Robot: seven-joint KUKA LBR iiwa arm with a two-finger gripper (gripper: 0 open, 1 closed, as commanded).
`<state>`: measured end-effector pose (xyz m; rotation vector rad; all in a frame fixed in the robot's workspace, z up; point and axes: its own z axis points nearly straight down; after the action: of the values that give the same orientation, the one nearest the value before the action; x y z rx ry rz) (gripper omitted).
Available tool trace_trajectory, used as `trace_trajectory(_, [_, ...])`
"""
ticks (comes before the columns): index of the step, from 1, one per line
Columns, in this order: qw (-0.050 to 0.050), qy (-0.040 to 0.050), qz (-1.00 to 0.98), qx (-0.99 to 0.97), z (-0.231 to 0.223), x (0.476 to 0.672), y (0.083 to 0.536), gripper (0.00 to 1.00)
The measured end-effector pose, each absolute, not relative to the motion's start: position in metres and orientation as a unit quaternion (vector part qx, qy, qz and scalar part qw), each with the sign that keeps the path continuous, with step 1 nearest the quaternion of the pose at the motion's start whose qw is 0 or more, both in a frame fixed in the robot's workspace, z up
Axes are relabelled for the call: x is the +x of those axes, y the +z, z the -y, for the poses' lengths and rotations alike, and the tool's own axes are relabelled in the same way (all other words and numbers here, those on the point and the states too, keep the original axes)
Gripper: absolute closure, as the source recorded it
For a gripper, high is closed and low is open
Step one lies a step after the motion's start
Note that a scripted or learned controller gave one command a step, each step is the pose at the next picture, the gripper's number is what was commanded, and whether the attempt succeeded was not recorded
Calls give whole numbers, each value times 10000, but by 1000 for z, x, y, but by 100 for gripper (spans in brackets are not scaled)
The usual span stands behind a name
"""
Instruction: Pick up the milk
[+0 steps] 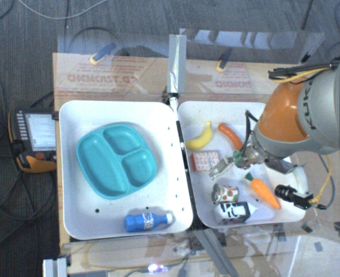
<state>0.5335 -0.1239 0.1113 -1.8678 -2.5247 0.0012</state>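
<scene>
The milk (pixel 234 211) is a small white carton with black patches. It lies near the front edge of the right bin (pixel 285 221). Touching it on its far side is another small carton (pixel 226 193) with red and green marks. My gripper (pixel 227 165) hangs over the middle of the right bin, just beyond these cartons and to the right of a pink box (pixel 204 160). It is open, with nothing between its fingers. The orange-banded wrist (pixel 282 120) reaches in from the right.
The right bin also holds a banana (pixel 199 137), a red sausage (pixel 230 135) and a carrot (pixel 264 193). In the left bin (pixel 72 212) lie a teal divided plate (pixel 118 160) and a blue bottle (pixel 147 221) on its side at the front.
</scene>
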Motion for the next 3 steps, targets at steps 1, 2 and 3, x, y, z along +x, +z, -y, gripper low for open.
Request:
trace_trajectory(1, [-6,-3,7200,-6940,102,543,143,0])
trace_trajectory(2, [17,3,8554,-5179,106,483,111,0])
trace_trajectory(3, [1,-17,8559,-5172,105,485,121,100])
